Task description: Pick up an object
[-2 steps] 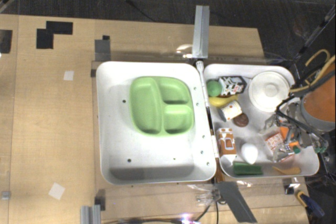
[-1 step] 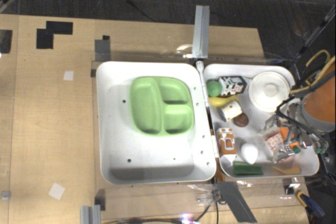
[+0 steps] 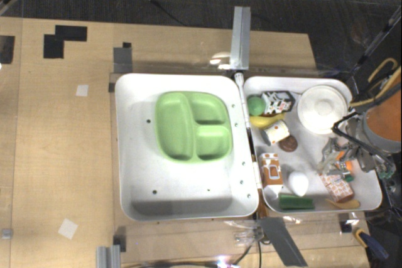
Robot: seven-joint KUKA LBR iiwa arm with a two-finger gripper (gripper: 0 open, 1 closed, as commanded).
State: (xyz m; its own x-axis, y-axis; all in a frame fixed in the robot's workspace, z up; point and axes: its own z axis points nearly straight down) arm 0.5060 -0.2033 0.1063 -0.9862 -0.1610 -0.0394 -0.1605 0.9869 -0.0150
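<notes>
I see my gripper (image 3: 335, 157) low in the right bin (image 3: 314, 205), finger state unclear, patterned box (image 3: 337, 186) at six o'clock.

My bench (image 3: 56, 154) looks like matt wood; both bins (image 3: 135, 135) are smooth white plastic, the green tray (image 3: 188, 125) glossy plastic.

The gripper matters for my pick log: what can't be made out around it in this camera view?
- Gripper: finger state lost in blur and cables.
- Patterned box: print too small to read.
- Arm: cut off by the right edge.
- Right bin: lower right part hidden by the arm.
</notes>
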